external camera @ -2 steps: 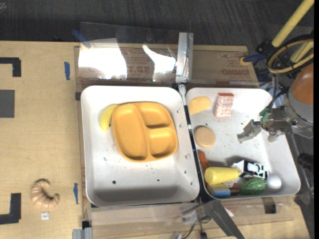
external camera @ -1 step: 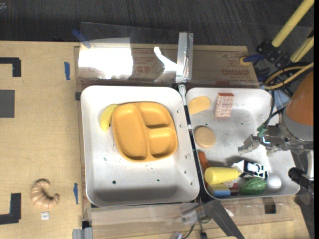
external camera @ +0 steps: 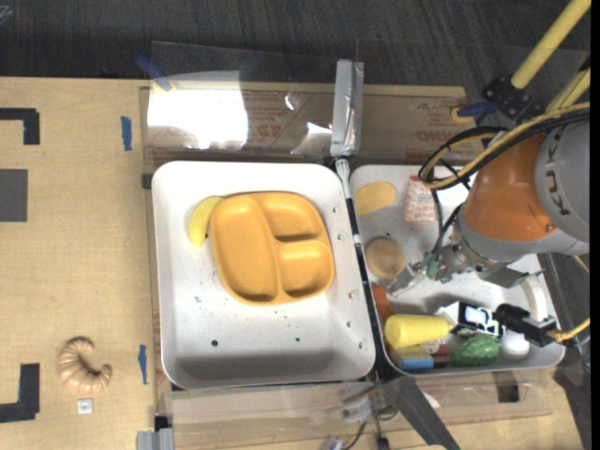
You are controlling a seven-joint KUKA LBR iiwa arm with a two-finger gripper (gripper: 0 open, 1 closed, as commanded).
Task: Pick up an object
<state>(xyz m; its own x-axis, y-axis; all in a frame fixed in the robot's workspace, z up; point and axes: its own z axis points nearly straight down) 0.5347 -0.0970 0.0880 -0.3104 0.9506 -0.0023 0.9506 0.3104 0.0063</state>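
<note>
**A:** Gripper status?

**B:** Gripper (external camera: 422, 272) sits low over the right bin (external camera: 497, 371), approx. mid-bin, w/ the grey arm (external camera: 562, 172) & its orange band above it. Can't tell whether it's open or shut. Nothing visibly in its grasp.

**A:** Nearest obj.?

**B:** Brown round lump (external camera: 382, 256), just camera-left of the gripper, by the wall between the bins. Touching or not, can't tell.

**A:** Rest of that bin?

**B:** Yellow cylinder (external camera: 417, 329) lies on its side near the front wall. Green lump (external camera: 478, 350) is just to its right, and a blue piece (external camera: 417, 364) lies along the wall in front of it. A small orange-red bit (external camera: 380, 298) sits between the brown lump & the cylinder. At the back, a tan disc (external camera: 375, 197) & a pink-white packet (external camera: 420, 202) lie side by side.

**A:** Left bin?

**B:** Left bin (external camera: 187, 326) holds an orange divided tray (external camera: 272, 247), 3 compartments, approx. centre. A yellow piece (external camera: 200, 218) pokes out from under the tray's left edge.

**A:** Bench?

**B:** Tan curled thing (external camera: 84, 364) at far left, well apart from both bins.
</note>
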